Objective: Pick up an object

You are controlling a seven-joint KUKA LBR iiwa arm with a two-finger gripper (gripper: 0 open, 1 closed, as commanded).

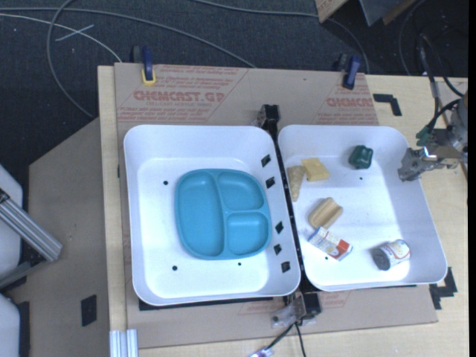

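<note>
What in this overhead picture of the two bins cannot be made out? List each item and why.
- Gripper, camera view: too small and blurred at the right bin's edge; finger state unreadable.
- Arm: cut off by the right frame edge.
- Red-and-white packet: print too small to read.
- Grey-and-white object: too small to identify.
- Green object: shape blurred.

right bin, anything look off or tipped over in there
Nothing damaged or spilled. In the right bin the small can lies on its side near the front corner, and the red-and-white carton lies flat and askew. The other pieces are loosely scattered.
</note>
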